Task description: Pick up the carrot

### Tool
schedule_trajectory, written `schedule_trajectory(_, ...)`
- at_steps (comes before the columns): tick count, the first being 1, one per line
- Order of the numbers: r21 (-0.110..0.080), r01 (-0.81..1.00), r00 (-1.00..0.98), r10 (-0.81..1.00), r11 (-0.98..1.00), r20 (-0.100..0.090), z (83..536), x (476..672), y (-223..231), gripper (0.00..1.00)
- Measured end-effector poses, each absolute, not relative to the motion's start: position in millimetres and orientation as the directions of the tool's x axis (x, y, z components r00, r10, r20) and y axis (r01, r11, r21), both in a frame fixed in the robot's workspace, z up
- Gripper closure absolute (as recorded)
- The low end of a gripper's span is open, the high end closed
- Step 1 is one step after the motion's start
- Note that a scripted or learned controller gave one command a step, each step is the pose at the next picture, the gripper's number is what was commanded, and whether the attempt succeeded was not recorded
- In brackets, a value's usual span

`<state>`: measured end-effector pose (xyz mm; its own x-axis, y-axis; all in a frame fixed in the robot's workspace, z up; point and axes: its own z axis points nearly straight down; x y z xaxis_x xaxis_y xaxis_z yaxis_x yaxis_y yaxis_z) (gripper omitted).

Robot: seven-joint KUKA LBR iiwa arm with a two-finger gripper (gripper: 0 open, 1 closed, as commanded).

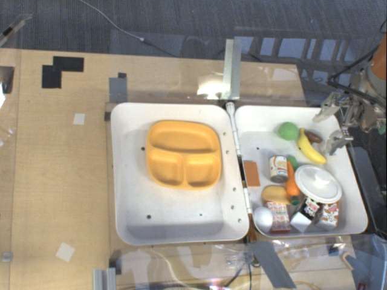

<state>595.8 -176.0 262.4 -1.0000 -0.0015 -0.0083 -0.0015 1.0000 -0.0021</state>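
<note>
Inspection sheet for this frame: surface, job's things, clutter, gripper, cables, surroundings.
Surface: two white bins, left bin, right bin.
Job's things: carrot in right bin, partly under white lid.
Clutter: orange divided tray in left bin; banana, green ball, can, egg in right.
Gripper: gripper over right bin's far right corner, holding nothing.
Cables: cable on floor.
Surroundings: grey carpet.

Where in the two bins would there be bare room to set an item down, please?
The left bin has bare floor all round the yellow divided plate, widest along its near edge. In the right bin, only the far-left corner beside the green ball is free; around the carrot it is crowded.
</note>
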Motion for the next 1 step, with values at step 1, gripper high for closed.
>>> schedule_trajectory(1,-0.001,0.051,-0.999,0.051,0.999,-0.013,125.1,551.9,-134.9,0.00)
